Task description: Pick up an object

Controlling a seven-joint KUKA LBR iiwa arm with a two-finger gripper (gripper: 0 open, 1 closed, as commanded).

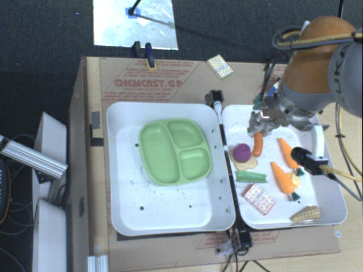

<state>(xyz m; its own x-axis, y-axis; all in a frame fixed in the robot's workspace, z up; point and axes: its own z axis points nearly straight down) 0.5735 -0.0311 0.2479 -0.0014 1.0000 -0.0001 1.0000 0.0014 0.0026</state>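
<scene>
My gripper (259, 124) hangs over the back left of the right bin (338, 204). Its tip is right at the top end of a small orange carrot-like stick (258, 145), which points down toward the bin floor. Whether the stick is gripped or only lies below the tip is not clear. Just left of the stick sit a purple ball (242, 151) and a beige piece (248, 164). A green bar (251, 176) lies below them. Two more orange carrots (287, 152) (282, 176) lie to the right.
A pink checkered packet (259, 199) and a waffle cone (306, 213) lie near the right bin's front. A black part (307, 161) juts in at its right side. The left bin (116, 169) holds a green divided plate (174, 152). A small checkered packet (219, 66) lies on the cardboard behind.
</scene>
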